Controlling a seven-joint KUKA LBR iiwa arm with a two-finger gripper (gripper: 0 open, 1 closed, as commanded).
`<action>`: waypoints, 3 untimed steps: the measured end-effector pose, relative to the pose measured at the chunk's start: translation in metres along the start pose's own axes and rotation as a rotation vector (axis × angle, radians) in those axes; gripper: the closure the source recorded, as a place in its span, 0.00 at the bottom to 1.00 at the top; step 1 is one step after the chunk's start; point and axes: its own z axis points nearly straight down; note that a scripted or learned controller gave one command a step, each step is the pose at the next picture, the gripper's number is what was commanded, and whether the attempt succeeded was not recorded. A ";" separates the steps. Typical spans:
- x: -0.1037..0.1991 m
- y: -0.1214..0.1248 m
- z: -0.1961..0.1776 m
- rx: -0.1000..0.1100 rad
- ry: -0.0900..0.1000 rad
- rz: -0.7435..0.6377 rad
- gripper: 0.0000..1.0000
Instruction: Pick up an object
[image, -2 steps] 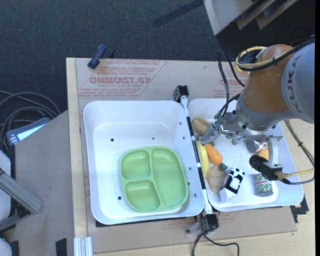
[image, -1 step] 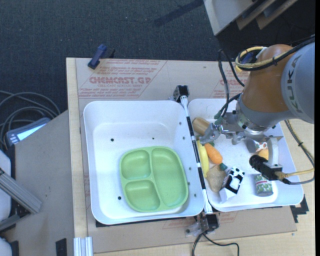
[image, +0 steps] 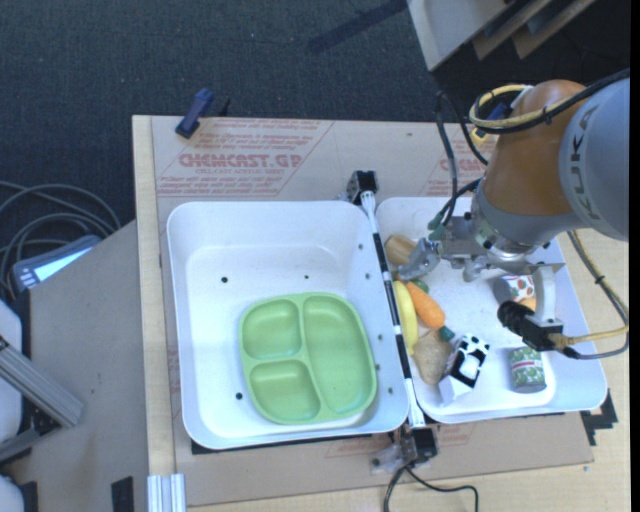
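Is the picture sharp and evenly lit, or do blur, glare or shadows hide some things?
Camera view: mostly sharp; light is even, with soft shadows inside the left bin. The arm blocks part of the right bin. The green tray is clear; the can label is too small to read.

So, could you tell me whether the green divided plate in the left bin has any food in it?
Empty. All three compartments of the green divided plate show bare green; it lies flat in the left bin.
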 end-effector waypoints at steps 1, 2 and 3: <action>0.007 -0.014 0.000 0.003 0.001 0.000 0.00; -0.058 -0.004 0.080 0.005 0.000 0.002 0.00; -0.054 -0.034 0.099 -0.001 -0.003 0.002 0.00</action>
